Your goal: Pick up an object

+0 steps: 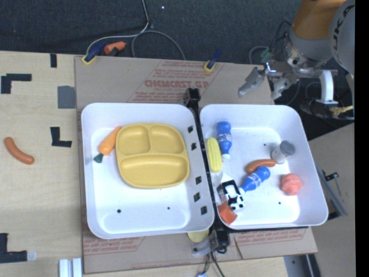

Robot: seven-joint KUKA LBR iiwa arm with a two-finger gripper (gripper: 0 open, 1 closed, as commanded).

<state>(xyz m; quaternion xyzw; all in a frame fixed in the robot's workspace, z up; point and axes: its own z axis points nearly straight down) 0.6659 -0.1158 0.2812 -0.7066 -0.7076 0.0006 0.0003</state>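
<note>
Nearest the camera, at the front edge of the right bin (311,212), a small black-and-white toy (231,194) is seen beside an orange scrap (228,215), both crowded against the divider between the bins. A little further back, a blue bottle (255,178) is found lying tilted with a sausage (260,165) touching it, a pink lump (291,183) to one side and a grey cylinder (282,150) just behind. An ear of corn (214,154) and a second blue bottle (223,136) are laid along the divider. In the left bin (95,212) a yellow divided plate (153,154) is placed, with a carrot (107,142) at its edge; another sausage (18,150) is left on the bench, well apart from both bins. Furthest back, the gripper (266,78) is held above the cardboard beyond the right bin's far rim, its fingers spread apart with nothing between them. No object has been picked yet, and any item in the right bin could be chosen. Trouble is judged likely from the crowding: the bottle and sausage could be nudged together instead of one being gripped, the rounded pieces could roll from the fingers, and items near the divider could be missed if a finger is caught on the wall
</note>
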